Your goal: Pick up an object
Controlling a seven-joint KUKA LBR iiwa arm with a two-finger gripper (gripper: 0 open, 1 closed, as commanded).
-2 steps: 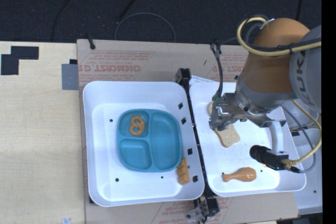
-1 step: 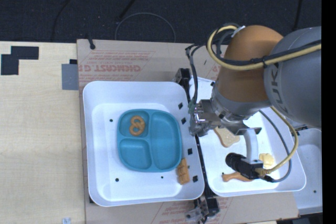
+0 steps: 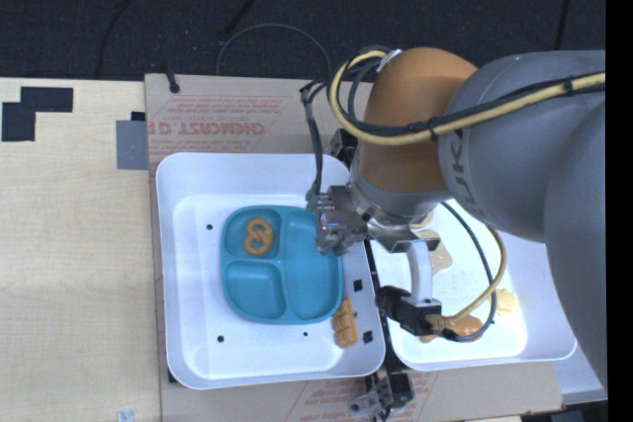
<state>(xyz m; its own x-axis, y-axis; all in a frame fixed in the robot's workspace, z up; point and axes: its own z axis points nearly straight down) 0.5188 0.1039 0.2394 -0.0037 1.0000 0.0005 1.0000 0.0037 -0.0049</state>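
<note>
Cardboard sheet [image 3: 218, 119] on wooden bench [image 3: 69, 262].
Left bin [image 3: 188, 212] under pincer [image 3: 331, 234]; right bin [image 3: 534, 336] just right of it.

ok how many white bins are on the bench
2: the left bin holds a blue tray; the right bin lies partly under the arm.

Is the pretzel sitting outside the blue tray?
No, the pretzel lies inside the upper-left compartment of the blue tray, which sits in the left white bin.

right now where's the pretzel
In the camera view the pretzel lies in the upper-left compartment of the blue divided plate, which sits in the left white bin, just left of the arm's wrist.
</note>
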